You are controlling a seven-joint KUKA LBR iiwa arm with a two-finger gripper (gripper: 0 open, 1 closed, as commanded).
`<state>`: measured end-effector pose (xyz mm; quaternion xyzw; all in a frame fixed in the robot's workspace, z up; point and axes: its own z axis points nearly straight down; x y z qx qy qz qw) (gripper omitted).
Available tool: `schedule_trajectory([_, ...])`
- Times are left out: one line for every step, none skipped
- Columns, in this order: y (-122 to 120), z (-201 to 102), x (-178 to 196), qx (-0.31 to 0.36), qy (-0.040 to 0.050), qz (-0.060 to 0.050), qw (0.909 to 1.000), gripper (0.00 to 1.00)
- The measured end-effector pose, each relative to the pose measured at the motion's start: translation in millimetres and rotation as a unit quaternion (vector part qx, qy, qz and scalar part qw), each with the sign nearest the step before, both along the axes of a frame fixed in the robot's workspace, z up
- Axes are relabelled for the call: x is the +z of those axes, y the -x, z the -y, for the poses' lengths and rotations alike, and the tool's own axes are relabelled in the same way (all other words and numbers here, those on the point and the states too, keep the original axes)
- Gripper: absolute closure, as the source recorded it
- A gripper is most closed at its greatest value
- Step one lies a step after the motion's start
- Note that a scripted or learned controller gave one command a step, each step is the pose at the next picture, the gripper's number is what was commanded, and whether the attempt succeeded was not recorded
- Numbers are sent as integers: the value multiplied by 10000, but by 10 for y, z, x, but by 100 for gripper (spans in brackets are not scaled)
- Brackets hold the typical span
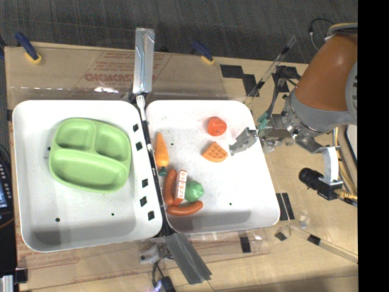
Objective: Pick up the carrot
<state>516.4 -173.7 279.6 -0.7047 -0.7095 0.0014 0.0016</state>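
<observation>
Green comes first at the left: a green divided plate [91,154] lies in the left bin [30,224], its compartments holding nothing I can make out. A divider [146,157] with dark clips separates that bin from the right bin [243,193].

Just right of the divider, in the right bin, lies the carrot [161,151], orange with a small green tip at its lower end, long axis running roughly up and down the view, close to the bin's left wall. Directly below it, two sausages [176,199] and a green round toy [194,191] crowd together with a small red-and-white item [181,186]; the upper sausage looks to touch or nearly touch the carrot's lower tip. Further right sit a waffle piece [214,152] and a red tomato [216,126], both well apart from the carrot.

At the right edge of that bin hangs the tool [242,142], well short of the carrot, with nothing between its fingers; whether they stand open or closed I cannot tell from this angle.

Judging from this, the approach is not yet made. A good grasp would cross the bin over the waffle, then descend on the carrot's upper half, fingers closing across its narrow width, clear of the sausages and with room beside the wall.
</observation>
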Motion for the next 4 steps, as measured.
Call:
schedule_trajectory([-704, -250, -859, 1335, -11, -9, 9910, 0])
schedule_trajectory([-329, -904, -884, 3354, -15, 2, 9421, 0])
schedule_trajectory([-334, -891, -785, 3365, -12, -1, 9417, 100])
schedule_trajectory([-334, -893, -785, 3366, -11, 0, 9416, 0])
